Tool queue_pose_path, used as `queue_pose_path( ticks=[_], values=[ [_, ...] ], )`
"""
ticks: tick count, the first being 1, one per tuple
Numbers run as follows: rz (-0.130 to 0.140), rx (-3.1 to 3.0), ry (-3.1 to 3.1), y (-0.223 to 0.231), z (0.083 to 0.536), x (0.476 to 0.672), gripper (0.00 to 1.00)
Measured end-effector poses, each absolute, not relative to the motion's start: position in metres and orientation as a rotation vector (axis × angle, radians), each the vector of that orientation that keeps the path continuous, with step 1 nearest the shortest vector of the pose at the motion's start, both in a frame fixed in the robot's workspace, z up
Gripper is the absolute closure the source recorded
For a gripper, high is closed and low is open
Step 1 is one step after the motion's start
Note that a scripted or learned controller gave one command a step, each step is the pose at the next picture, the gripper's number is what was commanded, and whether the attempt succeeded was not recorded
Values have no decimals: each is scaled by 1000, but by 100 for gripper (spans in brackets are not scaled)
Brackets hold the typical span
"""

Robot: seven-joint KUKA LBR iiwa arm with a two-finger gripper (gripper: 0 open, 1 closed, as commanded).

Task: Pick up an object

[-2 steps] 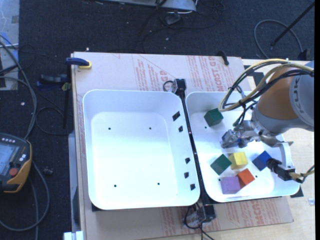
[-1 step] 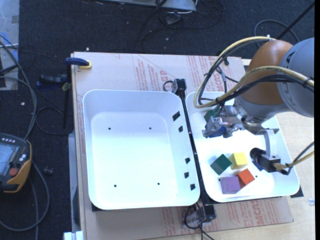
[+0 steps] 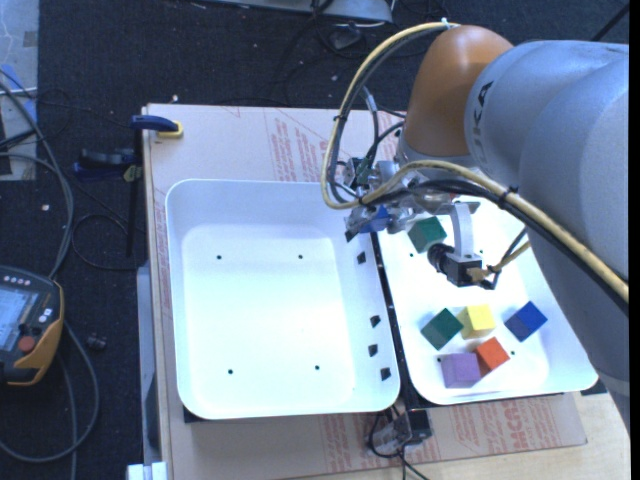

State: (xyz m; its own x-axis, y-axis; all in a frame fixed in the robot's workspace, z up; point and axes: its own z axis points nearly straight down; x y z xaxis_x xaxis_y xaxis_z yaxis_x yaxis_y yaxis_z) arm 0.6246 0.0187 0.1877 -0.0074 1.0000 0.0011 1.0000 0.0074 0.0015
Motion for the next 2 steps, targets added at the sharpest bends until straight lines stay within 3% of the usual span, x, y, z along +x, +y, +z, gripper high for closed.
queue_pose_path(
  ticks=[1,2],
  values=[
    [-1,2221,2222,14,188,623,0],
    [0,2220,2222,14,198,624,100]
  ],
)
